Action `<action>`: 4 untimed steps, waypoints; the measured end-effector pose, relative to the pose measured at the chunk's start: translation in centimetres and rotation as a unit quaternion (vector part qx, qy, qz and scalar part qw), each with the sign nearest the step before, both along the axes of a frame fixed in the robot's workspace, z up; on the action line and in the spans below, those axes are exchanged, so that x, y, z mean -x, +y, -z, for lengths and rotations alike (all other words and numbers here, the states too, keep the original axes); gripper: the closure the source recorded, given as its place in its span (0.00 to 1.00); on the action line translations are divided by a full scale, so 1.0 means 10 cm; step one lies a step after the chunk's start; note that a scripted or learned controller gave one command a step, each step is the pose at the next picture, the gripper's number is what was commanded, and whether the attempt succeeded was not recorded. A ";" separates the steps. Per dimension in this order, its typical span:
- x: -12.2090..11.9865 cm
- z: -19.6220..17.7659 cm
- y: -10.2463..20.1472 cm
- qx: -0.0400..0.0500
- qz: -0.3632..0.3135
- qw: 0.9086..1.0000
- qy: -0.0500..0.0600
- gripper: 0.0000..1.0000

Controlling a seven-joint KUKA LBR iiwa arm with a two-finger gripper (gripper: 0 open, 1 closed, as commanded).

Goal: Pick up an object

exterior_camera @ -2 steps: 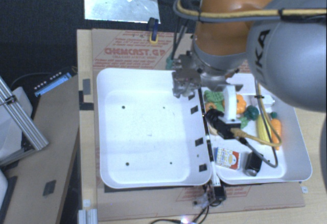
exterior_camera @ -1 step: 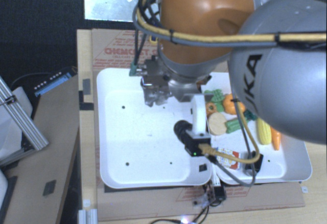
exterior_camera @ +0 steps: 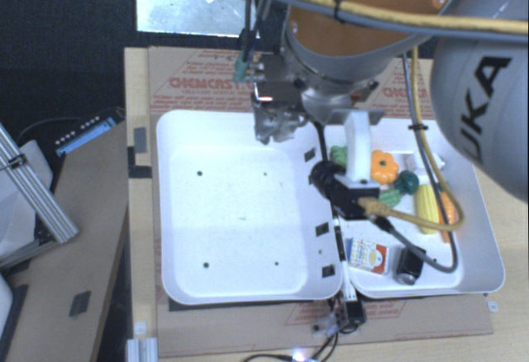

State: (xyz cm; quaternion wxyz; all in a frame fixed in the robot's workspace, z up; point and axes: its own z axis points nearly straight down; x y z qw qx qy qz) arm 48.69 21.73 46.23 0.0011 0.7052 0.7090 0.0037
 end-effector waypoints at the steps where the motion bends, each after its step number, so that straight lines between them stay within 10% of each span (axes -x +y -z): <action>1: -0.53 -0.26 -0.46 0.001 0.004 1.000 0.000 1.00; 4: -1.83 -0.70 -2.55 0.003 0.005 1.000 0.000 1.00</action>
